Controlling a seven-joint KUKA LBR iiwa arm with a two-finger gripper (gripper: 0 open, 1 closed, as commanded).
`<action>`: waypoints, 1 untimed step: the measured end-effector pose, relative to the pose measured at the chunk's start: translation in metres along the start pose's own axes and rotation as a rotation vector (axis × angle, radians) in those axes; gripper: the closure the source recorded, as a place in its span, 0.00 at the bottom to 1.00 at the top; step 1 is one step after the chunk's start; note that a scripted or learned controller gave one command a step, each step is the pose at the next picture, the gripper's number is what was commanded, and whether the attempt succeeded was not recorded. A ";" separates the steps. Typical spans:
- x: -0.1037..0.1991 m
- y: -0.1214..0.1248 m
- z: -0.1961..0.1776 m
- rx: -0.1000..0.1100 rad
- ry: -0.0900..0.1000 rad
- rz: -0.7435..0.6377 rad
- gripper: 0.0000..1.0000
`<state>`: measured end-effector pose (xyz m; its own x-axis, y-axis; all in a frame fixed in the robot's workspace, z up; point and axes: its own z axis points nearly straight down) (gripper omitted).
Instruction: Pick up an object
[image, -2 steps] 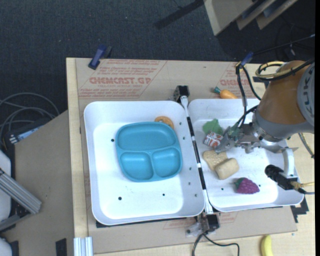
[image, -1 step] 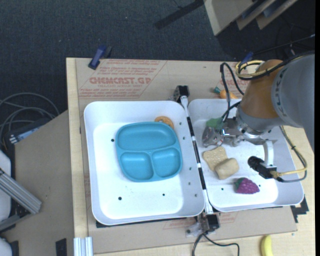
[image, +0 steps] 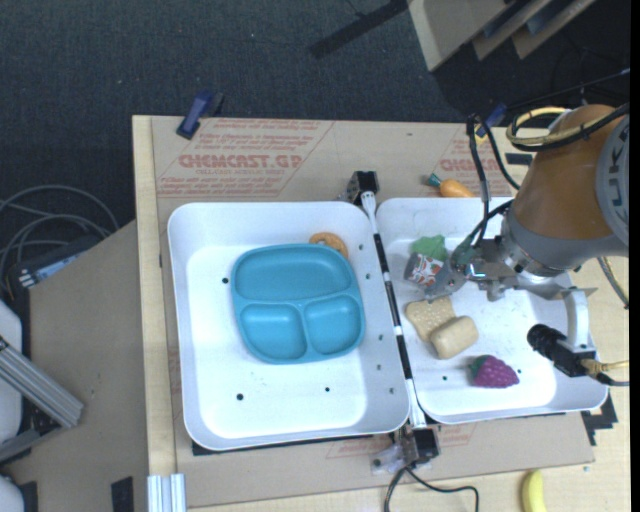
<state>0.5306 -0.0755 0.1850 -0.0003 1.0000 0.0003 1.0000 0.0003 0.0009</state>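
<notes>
Reaching in from the right, the arm is seen low over the right bin, with the gripper set among the small items near the bin's far left corner. Whether the fingers are apart or together cannot be told, since the wrist and its cabling cover them from above, and nothing can be confirmed as held between them.

The likely targets are gathered close together. A small printed packet lies just beside the gripper, a green toy piece sits just behind it, and a cracker-like block touches a tan bread-roll toy nearer the front. A purple grape bunch lies apart from these, toward the front wall.

The main risk is judged to be a miss or a double contact: with the packet and the green piece so near each other, one may be nudged aside as the other is closed on (a thin, crumpled packet would also be apt to slip). The divider between the bins stands near the gripper's left, so little room is left on that side, and a sideways push could pin an item against that wall. Open floor is available toward the middle and right of the same bin. The left bin is taken up largely by a blue divided plate, with an orange-brown ring at its far edge. A straight lift would be the clearest path off the desk.
</notes>
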 end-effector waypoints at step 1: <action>-0.022 -0.039 0.101 0.002 0.000 0.001 0.00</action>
<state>0.4917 -0.0970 0.0843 0.0006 1.0000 0.0002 1.0000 -0.0006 -0.0009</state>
